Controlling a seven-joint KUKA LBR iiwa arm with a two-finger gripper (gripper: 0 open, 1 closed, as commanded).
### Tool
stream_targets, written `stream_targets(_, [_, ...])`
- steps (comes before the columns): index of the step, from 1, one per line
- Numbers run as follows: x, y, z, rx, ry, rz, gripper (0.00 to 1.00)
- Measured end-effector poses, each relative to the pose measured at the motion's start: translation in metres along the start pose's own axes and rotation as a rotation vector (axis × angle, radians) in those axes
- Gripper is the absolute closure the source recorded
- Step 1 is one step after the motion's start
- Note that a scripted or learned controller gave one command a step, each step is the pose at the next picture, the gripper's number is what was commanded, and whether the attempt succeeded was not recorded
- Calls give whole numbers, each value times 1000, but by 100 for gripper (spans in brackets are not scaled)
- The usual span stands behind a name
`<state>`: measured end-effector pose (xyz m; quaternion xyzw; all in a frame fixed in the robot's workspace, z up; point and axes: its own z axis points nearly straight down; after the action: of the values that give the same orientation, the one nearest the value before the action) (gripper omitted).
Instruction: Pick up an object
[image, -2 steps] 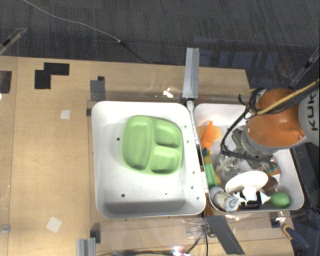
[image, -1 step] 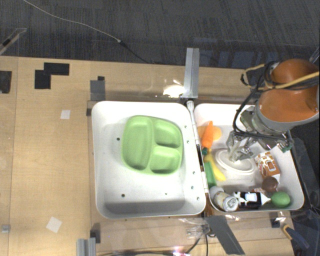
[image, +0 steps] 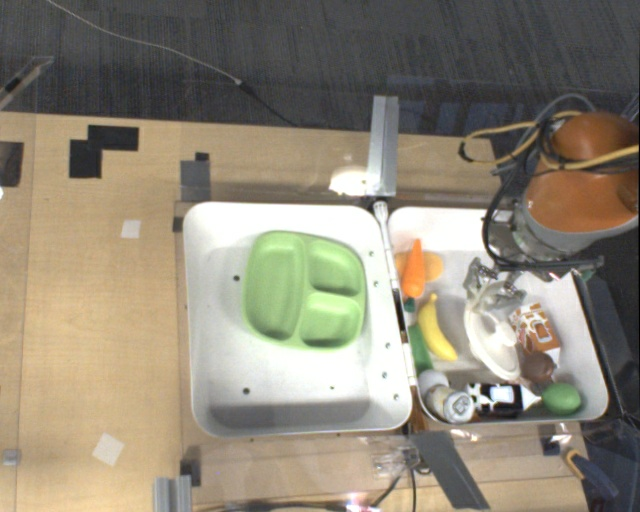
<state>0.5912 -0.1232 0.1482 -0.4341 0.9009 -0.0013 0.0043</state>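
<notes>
A: Gripper (image: 493, 290) is hanging low over the right bin (image: 590, 330), under the grey arm (image: 560, 225) with the orange band, and I cannot tell how it is set from this slanted overhead view.

B: What is lying beneath it?

A: A white bowl (image: 490, 340) is sitting just below and beside the metal tip. A brown and white packet (image: 533, 330) is resting at the bowl's right, with a dark brown lump (image: 537, 368) just under that.

B: And the other candidates?

A: 1 banana (image: 437, 330) is lying near the divider, below an orange carrot (image: 413, 268). A dark bottle (image: 497, 398) and a green lime-like ball (image: 562, 398) are lying along the near wall, close to a small can (image: 457, 406). The left bin (image: 215, 370) is holding 1 green divided tray (image: 303, 288).

B: How should the grab go, then?

A: I am judging that nothing is between the tips yet. The bowl's thin rim is looking like the nearest target, so the approach should be straddling that rim squarely, not its smooth curved side, and descending straight to avoid nudging the packet. A slow lift should be revealing any slip.
</notes>
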Motion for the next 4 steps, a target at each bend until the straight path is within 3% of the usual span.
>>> stream_targets(1, [80, -35, -54, 2, 3, -373, 100])
stream_targets(2, [114, 12, 20, -8, 3, -299, 100])
stream_targets(3, [57, 49, -46, 2, -1, -344, 100])
stream_targets(4, [104, -2, -76, -1, 2, -720, 100])
